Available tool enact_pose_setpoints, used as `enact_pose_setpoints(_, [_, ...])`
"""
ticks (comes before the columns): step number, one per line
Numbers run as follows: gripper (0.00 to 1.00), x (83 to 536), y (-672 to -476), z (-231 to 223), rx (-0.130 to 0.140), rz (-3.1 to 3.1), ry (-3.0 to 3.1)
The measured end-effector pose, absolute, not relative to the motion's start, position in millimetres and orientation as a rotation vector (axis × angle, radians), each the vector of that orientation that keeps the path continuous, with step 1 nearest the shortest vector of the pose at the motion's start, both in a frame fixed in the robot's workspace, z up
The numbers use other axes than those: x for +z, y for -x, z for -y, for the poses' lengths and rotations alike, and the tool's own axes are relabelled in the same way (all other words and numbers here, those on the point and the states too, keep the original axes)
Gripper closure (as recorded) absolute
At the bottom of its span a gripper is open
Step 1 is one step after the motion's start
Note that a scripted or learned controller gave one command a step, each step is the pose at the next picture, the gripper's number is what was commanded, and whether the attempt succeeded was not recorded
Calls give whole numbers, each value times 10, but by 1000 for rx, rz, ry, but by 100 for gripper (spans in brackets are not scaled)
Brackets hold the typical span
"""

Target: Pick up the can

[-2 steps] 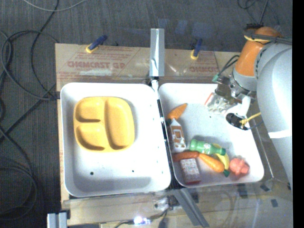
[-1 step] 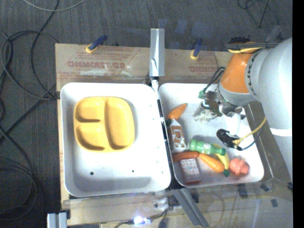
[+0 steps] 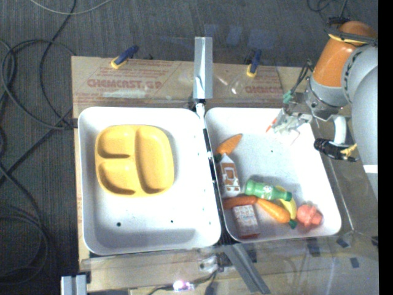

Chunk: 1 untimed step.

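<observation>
Cardboard-topped surface (image 3: 92, 91), two white bins. In the right bin (image 3: 307, 158) we note the arm (image 3: 334, 72) hanging over the far right corner; jaws too blurred, cannot tell if apart or together. The can (image 3: 244, 220) lies at the near wall, just under the sausage (image 3: 239, 201). It sits diagonally near-left of the jaws, well apart, its long axis seemingly running near-to-far.

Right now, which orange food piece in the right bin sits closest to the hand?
The orange wedge at the bin's upper left, lying alone. The carrot sits lower, crowded among the other items, farther from the hand.
</observation>
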State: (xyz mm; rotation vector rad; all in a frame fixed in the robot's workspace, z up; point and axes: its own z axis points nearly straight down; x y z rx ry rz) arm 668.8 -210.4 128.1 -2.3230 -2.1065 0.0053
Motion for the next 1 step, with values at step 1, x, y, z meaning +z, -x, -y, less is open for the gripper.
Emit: enact_pose_setpoints(1, [100, 1974, -6397, 1510, 7, 2160, 2276])
